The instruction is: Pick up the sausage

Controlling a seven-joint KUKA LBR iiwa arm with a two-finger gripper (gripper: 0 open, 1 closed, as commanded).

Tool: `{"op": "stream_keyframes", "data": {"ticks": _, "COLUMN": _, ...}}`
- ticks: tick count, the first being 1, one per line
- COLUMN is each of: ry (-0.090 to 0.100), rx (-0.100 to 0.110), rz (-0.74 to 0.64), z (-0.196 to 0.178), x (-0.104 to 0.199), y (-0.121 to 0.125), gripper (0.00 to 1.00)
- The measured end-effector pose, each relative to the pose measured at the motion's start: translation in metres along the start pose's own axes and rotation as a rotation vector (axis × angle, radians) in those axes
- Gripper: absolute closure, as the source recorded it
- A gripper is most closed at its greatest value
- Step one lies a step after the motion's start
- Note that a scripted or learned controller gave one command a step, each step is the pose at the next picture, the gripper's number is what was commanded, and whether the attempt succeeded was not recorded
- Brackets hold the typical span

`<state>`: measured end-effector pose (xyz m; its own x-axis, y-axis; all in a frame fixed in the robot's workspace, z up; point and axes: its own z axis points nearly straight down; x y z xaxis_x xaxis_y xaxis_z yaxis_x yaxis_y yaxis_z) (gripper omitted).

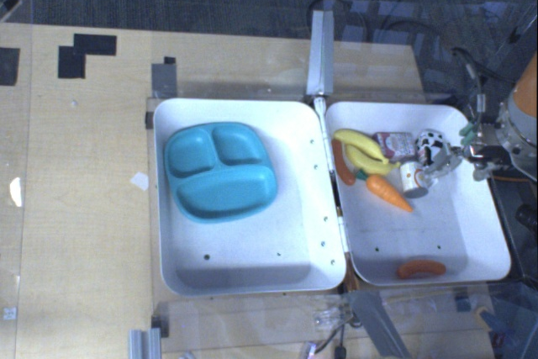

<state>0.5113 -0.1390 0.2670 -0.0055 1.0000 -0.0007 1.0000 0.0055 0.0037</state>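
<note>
Against the near wall of the right bin, close to its near right corner, you have the sausage, lying flat and lengthwise along that wall, apart from everything else.

Toward the far left corner of the same bin, a banana lies across a second reddish sausage-like piece that runs along the left wall. Just beside them, nearer the middle of the bin floor, you see a carrot pointing toward the near right. A small packet sits by the far wall, and next to it a black-and-white spotted toy.

Your gripper reaches in from the right wall and sits low over the middle of the bin, right by the carrot's thick end and just below the spotted toy. You cannot tell from this angle how its fingers stand. It is well apart from the sausage.

Over in the left bin, a blue divided plate rests toward the far left corner.
</note>
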Motion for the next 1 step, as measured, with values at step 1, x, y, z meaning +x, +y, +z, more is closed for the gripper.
{"op": "stream_keyframes", "data": {"ticks": 1, "ry": 0.0, "rx": 0.0, "rz": 0.002, "z": 0.0901, "x": 0.0317, "y": -0.0237, "gripper": 0.0}}
